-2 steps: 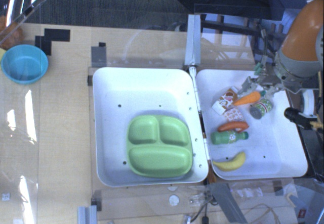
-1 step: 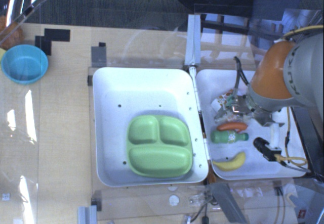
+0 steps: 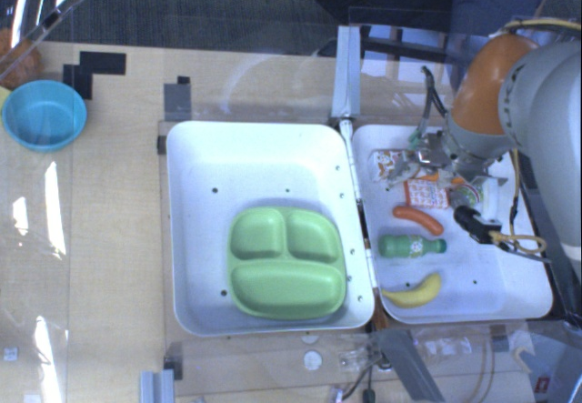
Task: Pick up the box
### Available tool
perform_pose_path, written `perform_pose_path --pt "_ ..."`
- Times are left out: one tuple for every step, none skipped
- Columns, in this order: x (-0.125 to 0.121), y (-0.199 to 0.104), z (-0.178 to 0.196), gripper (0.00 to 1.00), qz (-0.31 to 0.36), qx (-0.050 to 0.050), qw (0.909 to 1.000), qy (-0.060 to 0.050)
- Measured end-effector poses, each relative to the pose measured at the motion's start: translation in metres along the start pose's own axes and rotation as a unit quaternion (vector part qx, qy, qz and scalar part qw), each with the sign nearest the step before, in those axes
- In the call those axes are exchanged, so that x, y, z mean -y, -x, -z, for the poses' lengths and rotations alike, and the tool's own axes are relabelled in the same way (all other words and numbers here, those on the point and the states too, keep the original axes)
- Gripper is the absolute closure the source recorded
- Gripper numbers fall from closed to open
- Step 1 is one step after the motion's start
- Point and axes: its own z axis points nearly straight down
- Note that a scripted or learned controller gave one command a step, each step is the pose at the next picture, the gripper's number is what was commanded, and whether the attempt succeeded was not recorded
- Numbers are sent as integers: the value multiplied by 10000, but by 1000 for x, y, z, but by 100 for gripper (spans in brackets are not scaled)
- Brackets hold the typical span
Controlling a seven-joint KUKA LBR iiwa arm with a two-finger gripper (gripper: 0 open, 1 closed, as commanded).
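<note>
A small flat orange-and-white box (image 3: 427,195) lies in the right bin (image 3: 509,297), near its far middle. My gripper (image 3: 435,160) hangs just above the box's far edge, below the orange band (image 3: 485,87) of the arm, which reaches in from the right. Nothing shows clearly between the gripper and the box. A white printed packet (image 3: 391,165) lies just left of the gripper.
The right bin also holds an orange sausage (image 3: 418,219), a green bottle (image 3: 411,246) lying on its side and a banana (image 3: 414,290). A green divided plate (image 3: 286,263) sits in the left bin (image 3: 209,165). A blue bowl (image 3: 44,115) stands far left on the bench.
</note>
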Motion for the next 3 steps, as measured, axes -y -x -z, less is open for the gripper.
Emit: perform_pose_path --pt "59 -13 3 0 760 22 9971 94" --pt "-19 24 34 0 -297 -9 9995 -78" --pt "37 -1 1 0 -458 18 9989 53"
